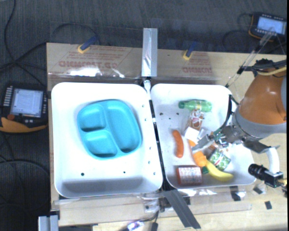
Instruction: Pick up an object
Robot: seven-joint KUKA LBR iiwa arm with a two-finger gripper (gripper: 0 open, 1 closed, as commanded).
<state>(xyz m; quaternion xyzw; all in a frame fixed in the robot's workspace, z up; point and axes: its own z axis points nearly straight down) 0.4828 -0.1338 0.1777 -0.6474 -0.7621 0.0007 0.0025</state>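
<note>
The gripper (213,141) is reaching down into the right bin (169,96) from the right edge, and it is sitting low among the pile of objects there. Whether it is open, closed or gripping anything cannot be told, since the tip is lost in the clutter.

Relative to the gripper, a yellow banana (218,173) is lying just below, at the bin's near wall. A reddish-brown box (189,175) is sitting below and to the left. An orange sausage-shaped toy (178,144) is lying to the left. A green bottle (195,105) is resting well above it. Far to the left, a blue divided tray (109,128) is sitting in the left bin (62,172).
</note>
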